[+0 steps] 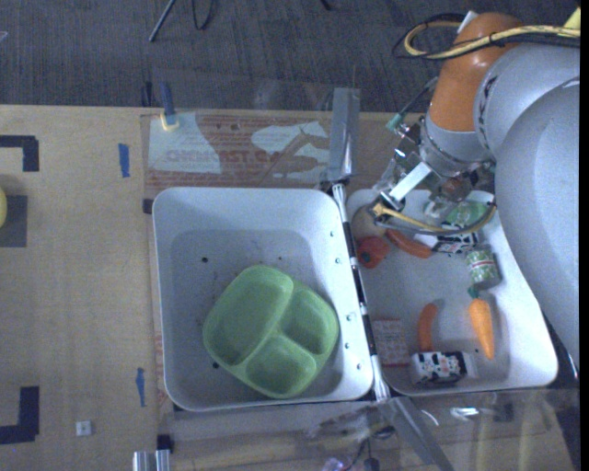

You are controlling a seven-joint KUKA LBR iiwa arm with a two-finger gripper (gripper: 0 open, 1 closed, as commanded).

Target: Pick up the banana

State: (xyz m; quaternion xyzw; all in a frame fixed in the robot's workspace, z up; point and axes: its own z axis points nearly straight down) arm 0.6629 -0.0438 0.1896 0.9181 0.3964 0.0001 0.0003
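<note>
A: Right bin (pixel 538 363), contents?
B: Banana (pixel 405 218), far end, directly under the gripper (pixel 402 196); grip state cannot be told. Also two carrots (pixel 481 327), one can (pixel 481 268).
A: Left bin (pixel 175 230)?
B: One green divided plate (pixel 270 330).

Tabletop (pixel 74 304): light wood-grain surface, covering the frame from 7 to 10 o'clock. Black angular tape marks (pixel 23 152) sit at 9 to 10 o'clock and at 8 o'clock near the left edge. Short blue tape strips (pixel 123 159) are fixed at 10 o'clock and at 7 o'clock. A clear sheet over printed cardboard (pixel 239 147) lies at 11 to 12 o'clock. Floor (pixel 92 51): dark grey carpet across the top, from 10 to 1 o'clock, with thin dark legs or cables (pixel 184 17) at 11 o'clock. Lighting is even and soft, with faint shadows.
</note>
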